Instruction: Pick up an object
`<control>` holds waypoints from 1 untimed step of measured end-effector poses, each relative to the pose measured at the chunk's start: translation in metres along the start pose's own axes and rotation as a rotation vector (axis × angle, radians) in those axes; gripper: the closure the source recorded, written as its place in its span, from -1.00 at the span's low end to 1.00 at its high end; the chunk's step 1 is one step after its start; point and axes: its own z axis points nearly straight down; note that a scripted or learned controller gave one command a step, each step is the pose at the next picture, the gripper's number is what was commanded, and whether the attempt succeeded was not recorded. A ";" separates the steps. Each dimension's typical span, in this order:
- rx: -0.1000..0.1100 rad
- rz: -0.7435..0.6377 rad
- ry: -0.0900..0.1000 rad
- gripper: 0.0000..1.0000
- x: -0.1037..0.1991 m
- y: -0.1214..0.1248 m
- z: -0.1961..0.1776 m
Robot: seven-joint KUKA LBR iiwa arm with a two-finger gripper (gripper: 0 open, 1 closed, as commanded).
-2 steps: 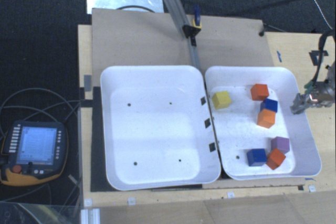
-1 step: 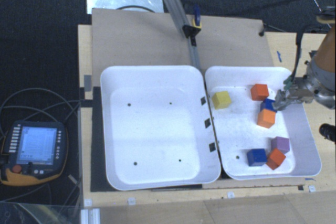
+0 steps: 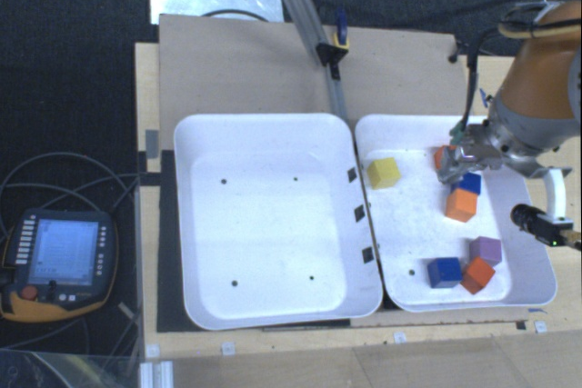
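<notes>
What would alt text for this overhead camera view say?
A grey-and-orange robot arm lowers its hand into the right white bin, among yellow, orange, blue and purple blocks. Another white bin sits to its left.

The arm comes in from the right, orange band bulging just above the grey wrist, bent down steeply. The claw [image 3: 457,166] hangs low at the end of it, pointing down and a bit left of the wrist. Dark cables loop up behind and above the claw, and a black fitting sticks out off its lower right.
</notes>
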 end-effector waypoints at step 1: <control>-0.002 -0.001 0.001 1.00 0.058 0.023 -0.005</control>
